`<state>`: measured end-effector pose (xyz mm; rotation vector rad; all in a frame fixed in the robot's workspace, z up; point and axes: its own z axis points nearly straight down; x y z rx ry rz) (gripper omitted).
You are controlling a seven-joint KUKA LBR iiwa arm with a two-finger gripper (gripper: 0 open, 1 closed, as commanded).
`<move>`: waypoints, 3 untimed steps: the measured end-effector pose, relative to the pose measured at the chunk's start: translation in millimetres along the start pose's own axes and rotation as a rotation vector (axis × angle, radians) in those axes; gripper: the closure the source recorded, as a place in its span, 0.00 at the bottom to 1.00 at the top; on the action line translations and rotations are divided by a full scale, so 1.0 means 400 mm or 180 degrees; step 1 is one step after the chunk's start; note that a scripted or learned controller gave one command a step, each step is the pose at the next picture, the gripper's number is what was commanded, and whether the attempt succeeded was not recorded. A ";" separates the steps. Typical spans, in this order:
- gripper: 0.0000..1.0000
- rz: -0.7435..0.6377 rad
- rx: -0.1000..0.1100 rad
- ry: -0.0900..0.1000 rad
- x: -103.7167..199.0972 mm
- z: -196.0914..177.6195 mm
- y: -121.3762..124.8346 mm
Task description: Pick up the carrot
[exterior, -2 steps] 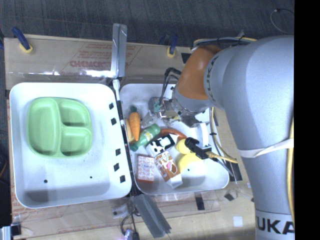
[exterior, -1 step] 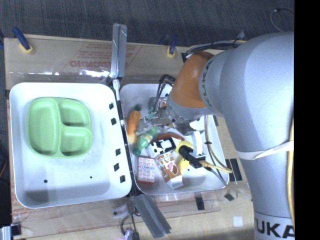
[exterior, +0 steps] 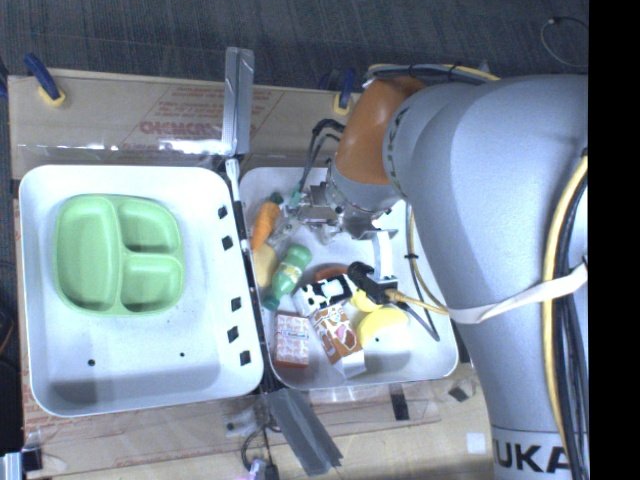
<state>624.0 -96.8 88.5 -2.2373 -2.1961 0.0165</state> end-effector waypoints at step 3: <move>0.00 -0.1464 -0.0025 0.0007 -0.002 -0.004 -0.137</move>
